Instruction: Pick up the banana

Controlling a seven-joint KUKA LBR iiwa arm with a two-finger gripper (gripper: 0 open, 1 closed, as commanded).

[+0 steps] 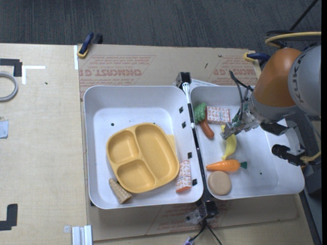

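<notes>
**Hand poised over the banana**

The desk (41, 152) carries two white bins. The right bin (271, 180) holds the banana (231, 147), lying between a sausage (207, 130) and a carrot (224, 165). The hand (228, 132) hovers at the banana's upper end; its spread cannot be told.

Arm (301, 80) cut off by right edge. End effector (228, 131) fingers too small and blurred to read. Banana (231, 146) top hidden beneath end effector.

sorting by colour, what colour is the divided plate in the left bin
Yellow divided plastic plate, clearest in the camera view.
</notes>
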